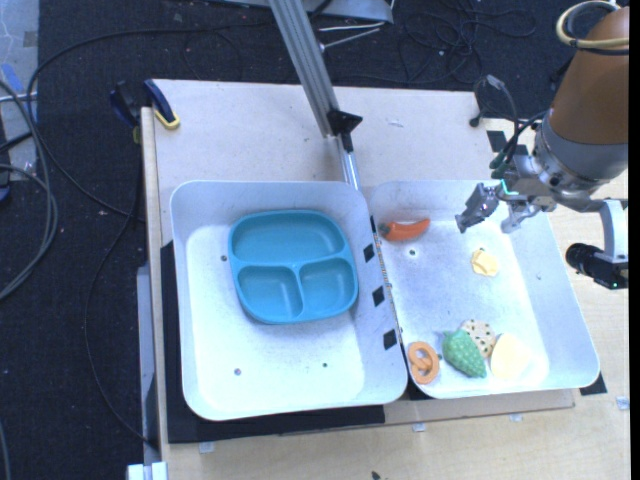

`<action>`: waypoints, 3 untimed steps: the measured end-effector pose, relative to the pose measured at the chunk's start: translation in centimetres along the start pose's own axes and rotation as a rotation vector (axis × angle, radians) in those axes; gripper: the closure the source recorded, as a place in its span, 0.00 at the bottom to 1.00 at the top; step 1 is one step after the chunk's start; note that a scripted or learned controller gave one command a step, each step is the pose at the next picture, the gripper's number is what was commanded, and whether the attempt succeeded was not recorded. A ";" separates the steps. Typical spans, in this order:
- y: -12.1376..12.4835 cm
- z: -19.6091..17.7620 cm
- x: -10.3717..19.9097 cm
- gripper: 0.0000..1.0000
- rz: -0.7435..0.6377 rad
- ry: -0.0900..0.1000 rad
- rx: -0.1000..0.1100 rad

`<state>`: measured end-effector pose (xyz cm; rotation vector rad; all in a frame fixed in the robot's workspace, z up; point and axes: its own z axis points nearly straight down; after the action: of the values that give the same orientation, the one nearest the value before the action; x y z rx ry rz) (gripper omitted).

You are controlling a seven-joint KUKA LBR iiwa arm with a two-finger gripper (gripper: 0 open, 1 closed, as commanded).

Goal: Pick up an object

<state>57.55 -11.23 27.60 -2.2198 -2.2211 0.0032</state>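
My gripper [495,214] hangs over the far part of the right bin [560,298], its two dark fingers spread apart with nothing between them. Just below it lies a small pale yellow piece [485,262]. An orange carrot-like toy [405,229] rests at the bin's far left, to the left of the gripper. At the near edge sit an orange pretzel ring [423,361], a green bumpy toy [464,354], a spotted cookie-like piece [481,335] and a pale yellow lemon-like toy [509,356].
The left bin [200,358] holds a blue divided plate [294,265]. A metal pole [305,53] slants across the bench from the back to the divider between the bins. Cables lie on the dark floor around the bench.
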 end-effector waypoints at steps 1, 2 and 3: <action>0.0 -0.1 0.0 0.00 0.000 0.000 -0.002; 0.4 5.0 -0.9 0.00 0.002 0.000 0.001; 0.6 9.4 -0.7 0.00 0.001 0.001 0.001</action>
<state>58.10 -11.94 18.22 -2.2201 -2.2187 0.0039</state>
